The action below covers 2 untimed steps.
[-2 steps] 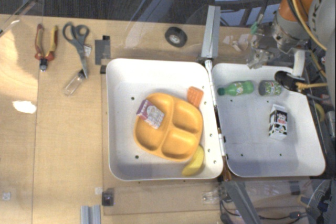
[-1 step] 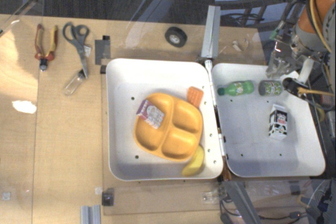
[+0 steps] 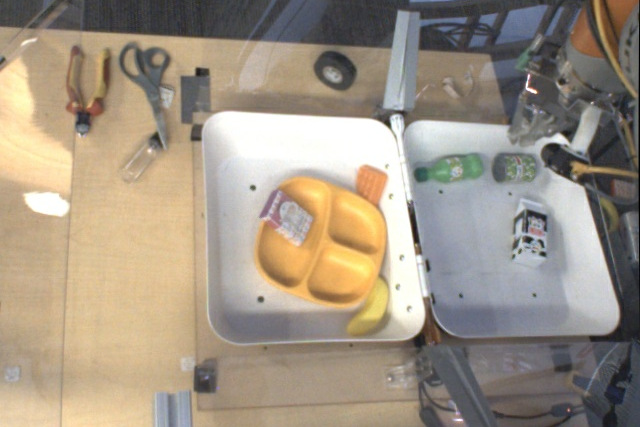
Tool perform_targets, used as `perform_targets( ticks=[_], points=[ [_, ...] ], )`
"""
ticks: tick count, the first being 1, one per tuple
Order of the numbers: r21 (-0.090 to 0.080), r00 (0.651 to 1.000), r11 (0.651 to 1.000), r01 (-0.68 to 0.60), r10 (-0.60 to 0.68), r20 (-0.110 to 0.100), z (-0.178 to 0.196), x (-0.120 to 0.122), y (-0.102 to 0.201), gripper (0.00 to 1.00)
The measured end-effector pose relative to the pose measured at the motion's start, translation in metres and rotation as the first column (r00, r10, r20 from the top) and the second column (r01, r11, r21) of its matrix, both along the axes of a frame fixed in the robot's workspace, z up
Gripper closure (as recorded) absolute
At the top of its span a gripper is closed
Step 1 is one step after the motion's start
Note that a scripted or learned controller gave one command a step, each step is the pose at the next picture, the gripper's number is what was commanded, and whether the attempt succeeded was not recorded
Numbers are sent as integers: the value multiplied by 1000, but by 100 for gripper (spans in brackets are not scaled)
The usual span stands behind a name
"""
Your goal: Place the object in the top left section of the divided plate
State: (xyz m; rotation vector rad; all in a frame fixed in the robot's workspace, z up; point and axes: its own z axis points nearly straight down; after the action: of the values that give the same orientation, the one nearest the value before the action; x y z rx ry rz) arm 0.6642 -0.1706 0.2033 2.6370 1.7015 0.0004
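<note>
A yellow divided plate (image 3: 340, 245) lies in the left bin (image 3: 228, 245). A small pink and white packet (image 3: 287, 215) rests in the plate's top left section. My gripper (image 3: 530, 125) hangs over the far right corner of the right bin (image 3: 480, 275), just above a small green can (image 3: 515, 167), and holds nothing that I can see. The arm's orange band is at the right edge of the view.
An orange block (image 3: 372, 182) leans at the plate's far right rim and a yellow banana (image 3: 371, 307) lies at its near right. The right bin holds a green bottle (image 3: 450, 169) and a white carton (image 3: 530, 233). Scissors (image 3: 150, 80), pliers (image 3: 85, 90) and a tape roll (image 3: 335, 69) lie on the bench.
</note>
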Motion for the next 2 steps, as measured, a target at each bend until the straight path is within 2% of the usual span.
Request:
perform_targets(
  ticks=[1,2],
  points=[
    [1,999,999,32,-32,0,-1,5,7,100],
    [1,999,999,53,-53,0,-19,5,2,100]
  ],
)
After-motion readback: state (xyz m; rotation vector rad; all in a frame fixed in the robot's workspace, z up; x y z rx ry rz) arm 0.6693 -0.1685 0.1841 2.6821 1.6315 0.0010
